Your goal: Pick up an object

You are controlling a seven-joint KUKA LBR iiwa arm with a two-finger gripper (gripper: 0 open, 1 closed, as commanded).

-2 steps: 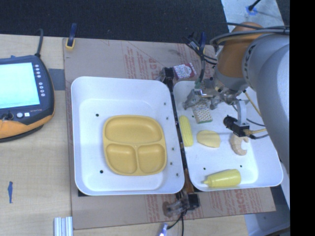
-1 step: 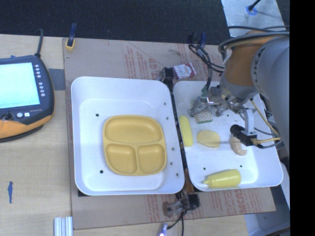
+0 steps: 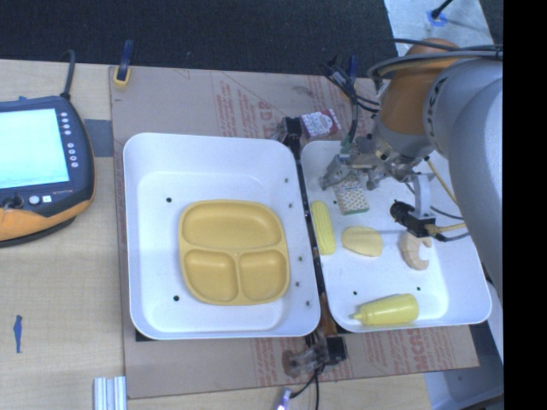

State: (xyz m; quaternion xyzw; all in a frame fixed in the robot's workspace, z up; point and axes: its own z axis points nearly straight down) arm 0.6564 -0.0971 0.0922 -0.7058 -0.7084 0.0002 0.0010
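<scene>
Robot gripper (image 3: 352, 176) hovers at the right bin's (image 3: 453, 310) twelve o'clock edge, over a small checkered piece (image 3: 351, 198); its grip cannot be told. Corn cob (image 3: 322, 226) lies at nine o'clock, yellow bottle (image 3: 386, 310) at six

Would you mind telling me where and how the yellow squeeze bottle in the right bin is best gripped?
Probably across the middle of the yellow squeeze bottle, coming straight down. It lies on its side, nozzle toward the left, near the right bin's front wall, so the hand's fingers should straddle its narrow width.
</scene>
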